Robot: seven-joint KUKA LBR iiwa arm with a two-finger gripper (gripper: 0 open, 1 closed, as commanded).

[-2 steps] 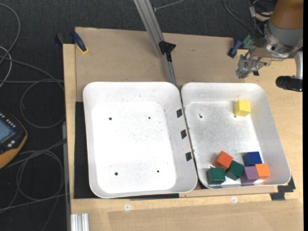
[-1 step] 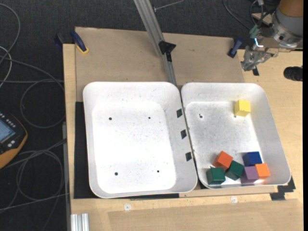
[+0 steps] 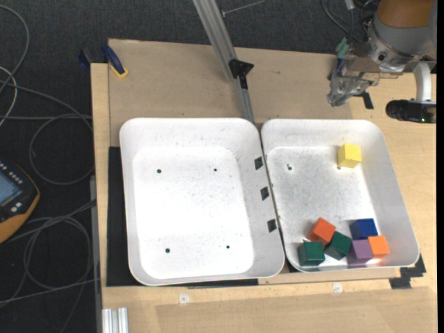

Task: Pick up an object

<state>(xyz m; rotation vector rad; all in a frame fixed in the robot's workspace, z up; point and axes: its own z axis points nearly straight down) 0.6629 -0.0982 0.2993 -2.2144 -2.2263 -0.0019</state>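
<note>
Left bin: shallow white plastic, speckled, rounded corners. Right bin: same make. Cluster at its near edge, left to right: two dark green blocks, an orange-red block, purple block, blue block, orange block, all small cubes lying at mixed angles. Yellow block sits alone near the far wall. Gripper hangs over bare tabletop beyond the bin; jaws' state cannot be told.

Yellow cube lies alone in the right bin's far part, tilted slightly
</note>
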